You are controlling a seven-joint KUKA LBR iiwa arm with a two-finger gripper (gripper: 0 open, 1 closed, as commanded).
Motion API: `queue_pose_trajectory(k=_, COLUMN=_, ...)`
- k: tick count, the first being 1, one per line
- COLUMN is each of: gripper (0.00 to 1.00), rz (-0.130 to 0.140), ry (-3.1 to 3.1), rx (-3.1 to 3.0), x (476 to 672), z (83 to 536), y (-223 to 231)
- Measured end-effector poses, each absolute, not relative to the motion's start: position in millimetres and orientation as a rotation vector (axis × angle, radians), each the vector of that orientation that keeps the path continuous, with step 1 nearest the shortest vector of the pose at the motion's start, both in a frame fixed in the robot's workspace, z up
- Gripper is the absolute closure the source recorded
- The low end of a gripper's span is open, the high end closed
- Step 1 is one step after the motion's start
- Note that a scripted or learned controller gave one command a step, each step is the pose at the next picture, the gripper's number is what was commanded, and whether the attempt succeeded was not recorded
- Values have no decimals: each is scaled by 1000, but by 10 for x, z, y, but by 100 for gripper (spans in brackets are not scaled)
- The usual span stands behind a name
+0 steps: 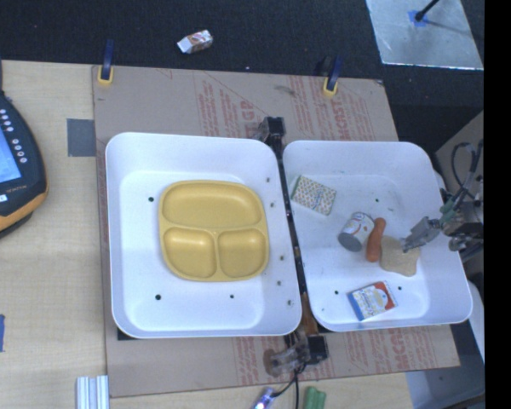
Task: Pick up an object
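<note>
The right bin [426, 164] holds a patterned square packet [313, 194], a small grey can [355, 230] lying on its side, an orange-red sausage [376, 239], a tan block [399, 261] and a small blue-and-red card box [371, 301]. My gripper [419, 234] reaches in from the right edge of this bin. Its tip hangs just above the tan block's upper right corner, right of the sausage. Nothing is visibly held.
The left bin [123, 228] holds a yellow divided plate [213, 228]. A handheld pendant [8, 169] lies at the bench's far left. Clamps and cables sit between the bins at top [272, 129] and bottom [294, 356]. A crumpled wrapper [195, 42] lies on the dark floor.
</note>
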State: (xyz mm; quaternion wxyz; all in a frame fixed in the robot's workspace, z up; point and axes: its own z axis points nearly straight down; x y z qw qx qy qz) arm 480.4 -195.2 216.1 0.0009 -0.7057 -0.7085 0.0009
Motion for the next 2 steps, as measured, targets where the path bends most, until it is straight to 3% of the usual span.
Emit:
queue_pose_trajectory(k=1, gripper=0, rz=1, ry=-2230, rx=-2214, x=5249, z=927, y=-1569)
queue_pose_trajectory(k=2, gripper=100, rz=6, ry=-2232, rx=-2215, x=5248, z=1035, y=-1595)
